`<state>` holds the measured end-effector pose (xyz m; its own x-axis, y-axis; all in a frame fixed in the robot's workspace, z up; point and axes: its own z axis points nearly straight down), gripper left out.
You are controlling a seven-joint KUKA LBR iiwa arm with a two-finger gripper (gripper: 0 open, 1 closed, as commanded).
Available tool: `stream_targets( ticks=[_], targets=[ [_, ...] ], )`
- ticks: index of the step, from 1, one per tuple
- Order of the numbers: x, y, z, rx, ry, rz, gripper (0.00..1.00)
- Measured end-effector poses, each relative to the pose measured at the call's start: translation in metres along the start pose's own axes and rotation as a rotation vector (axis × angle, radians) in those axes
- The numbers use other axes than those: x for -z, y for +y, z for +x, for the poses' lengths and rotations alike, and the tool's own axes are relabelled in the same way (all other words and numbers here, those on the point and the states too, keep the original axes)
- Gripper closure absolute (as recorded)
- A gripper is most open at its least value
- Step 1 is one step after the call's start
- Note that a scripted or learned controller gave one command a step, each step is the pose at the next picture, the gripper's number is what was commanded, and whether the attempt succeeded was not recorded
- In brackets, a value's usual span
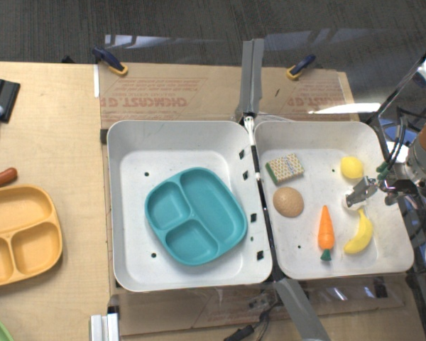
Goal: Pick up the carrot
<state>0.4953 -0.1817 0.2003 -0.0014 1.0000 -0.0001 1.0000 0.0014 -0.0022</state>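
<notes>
Lying in the right bin (309,139): carrot (326,227), banana (360,234), lemon (351,168).

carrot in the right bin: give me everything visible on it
The carrot is a small orange toy, plastic by its look, with a dark green stub at its lower end. It lies flat on the floor of the right bin, roughly lengthwise up and down in the view, pointed tip up. Nothing touches it: the banana lies just to its right, the brown egg up-left, each with a gap between. The gripper is up-right of it, above the banana, holding nothing.
</notes>
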Motion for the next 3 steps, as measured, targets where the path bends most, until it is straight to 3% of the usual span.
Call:
stream_targets(
  ticks=[1,2,3],
  targets=[
    [-0.109,-0.018,0.06,0.328,0.001,-0.001,0.0],
    [-0.1,-0.017,0.059,0.324,0.001,-0.001,1.0],
    [-0.009,-0.017,0.134,0.336,-0.001,-0.002,1.0]
  ],
)
